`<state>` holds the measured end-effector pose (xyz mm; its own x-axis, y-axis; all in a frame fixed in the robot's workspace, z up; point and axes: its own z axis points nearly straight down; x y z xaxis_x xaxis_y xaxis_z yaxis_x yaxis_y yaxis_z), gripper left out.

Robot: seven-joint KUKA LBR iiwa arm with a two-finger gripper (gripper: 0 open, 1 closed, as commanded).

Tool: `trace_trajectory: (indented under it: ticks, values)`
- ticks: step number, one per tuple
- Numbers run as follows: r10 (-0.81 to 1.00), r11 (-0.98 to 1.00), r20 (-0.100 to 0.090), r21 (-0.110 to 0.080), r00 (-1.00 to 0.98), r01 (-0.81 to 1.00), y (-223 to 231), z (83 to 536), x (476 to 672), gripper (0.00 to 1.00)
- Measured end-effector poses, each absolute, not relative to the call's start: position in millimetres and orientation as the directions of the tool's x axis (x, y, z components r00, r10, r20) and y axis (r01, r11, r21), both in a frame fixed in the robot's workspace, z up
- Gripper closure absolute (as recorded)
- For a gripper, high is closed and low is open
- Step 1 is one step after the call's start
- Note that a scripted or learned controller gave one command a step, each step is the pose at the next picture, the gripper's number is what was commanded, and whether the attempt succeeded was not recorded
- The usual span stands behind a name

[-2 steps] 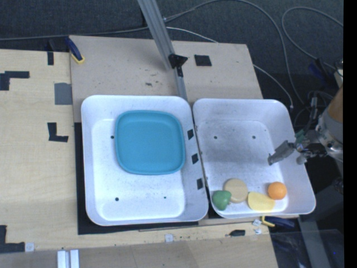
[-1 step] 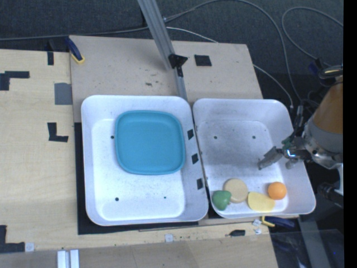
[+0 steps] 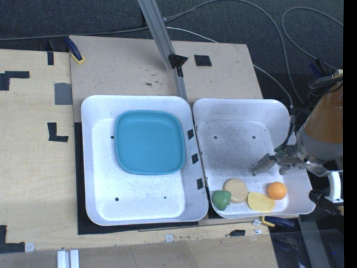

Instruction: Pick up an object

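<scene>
The task stands at the approach step — nothing has been lifted yet. You will find the candidate objects clustered along the near edge of the right bin (image 3: 279, 111): a green piece (image 3: 221, 199), a tan disc (image 3: 236, 189) touching it, a yellow piece (image 3: 260, 202) beside that, and an orange ball (image 3: 276, 190) at the right end. The left bin (image 3: 95, 149) carries a blue plate (image 3: 149, 142).

The gripper (image 3: 262, 164) reaches in from the right and sits over the bare floor of the right bin, above and apart from the cluster. It grips nothing; whether it is spread or closed cannot be told at this resolution.

The next move calls for a shift toward the near edge and a descent centred on one object — the orange ball is nearest.
</scene>
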<state>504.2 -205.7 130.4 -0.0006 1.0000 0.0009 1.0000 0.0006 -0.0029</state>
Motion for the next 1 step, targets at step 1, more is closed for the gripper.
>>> trace_trajectory:
  ticks: [1]
  values:
    - [1.000, 0.001, 0.001, -0.002, -0.001, 1.000, -205.5, 141.2, 504.6, 1.00]
